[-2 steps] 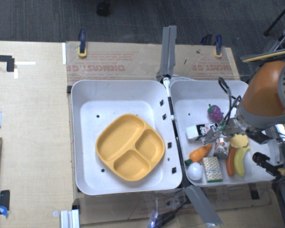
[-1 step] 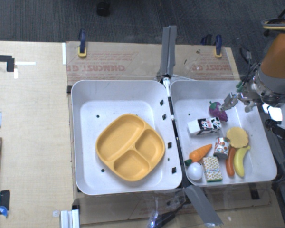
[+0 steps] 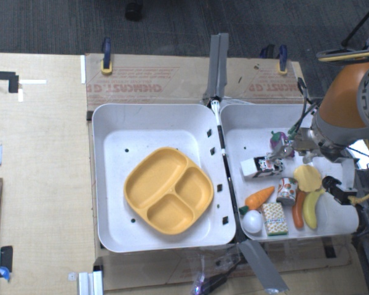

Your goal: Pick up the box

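The box (image 3: 258, 166), small and white with a black end and a bit of red print, lies on its side on the floor of the right bin (image 3: 234, 134), toward the bin's left wall and about halfway up it. My claw (image 3: 281, 151) sits just to the right of the box, at its upper right corner, so close that I cannot tell whether it touches. I cannot tell whether my claw is released or clenched; its tip is a small tangle of metal and purple against the white floor. Nothing I can see sits between my fingertips.

Below the box lies an orange carrot (image 3: 259, 197), tilted, with a white egg (image 3: 252, 221) just beneath its thin end. Beside the egg rests a pale speckled block (image 3: 275, 219). To the right of the carrot stands a small red and white can (image 3: 286, 190), then a red sausage (image 3: 299, 209) and a yellow banana (image 3: 311, 209) lying side by side. A round pale yellow piece (image 3: 308, 177) sits above them.

My arm (image 3: 347, 100), grey with an orange band, comes in from the right over the bin's far corner.

The left bin (image 3: 111, 134) holds a yellow divided plate (image 3: 168, 191) with three compartments, lying flat and turned at an angle.
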Robot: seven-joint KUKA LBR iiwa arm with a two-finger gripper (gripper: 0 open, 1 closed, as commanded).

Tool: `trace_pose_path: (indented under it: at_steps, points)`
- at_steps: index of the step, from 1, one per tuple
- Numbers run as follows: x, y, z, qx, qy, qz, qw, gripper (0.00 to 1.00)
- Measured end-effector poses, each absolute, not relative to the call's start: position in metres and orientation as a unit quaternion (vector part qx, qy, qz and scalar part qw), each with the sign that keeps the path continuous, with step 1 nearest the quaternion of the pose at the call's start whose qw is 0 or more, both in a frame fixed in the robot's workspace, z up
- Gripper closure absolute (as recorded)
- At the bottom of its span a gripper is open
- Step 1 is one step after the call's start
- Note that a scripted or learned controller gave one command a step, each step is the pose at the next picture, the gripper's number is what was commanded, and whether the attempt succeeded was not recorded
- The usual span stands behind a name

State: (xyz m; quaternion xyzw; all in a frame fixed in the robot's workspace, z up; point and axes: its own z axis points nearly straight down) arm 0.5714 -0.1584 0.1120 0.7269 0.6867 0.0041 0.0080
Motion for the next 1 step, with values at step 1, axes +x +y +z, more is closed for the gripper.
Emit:
trace_pose_path:
  at_steps: [1]
  points:
    - [0.6387,-0.1538,0.0917,0.689,0.725,-0.0006,0.000,0.00]
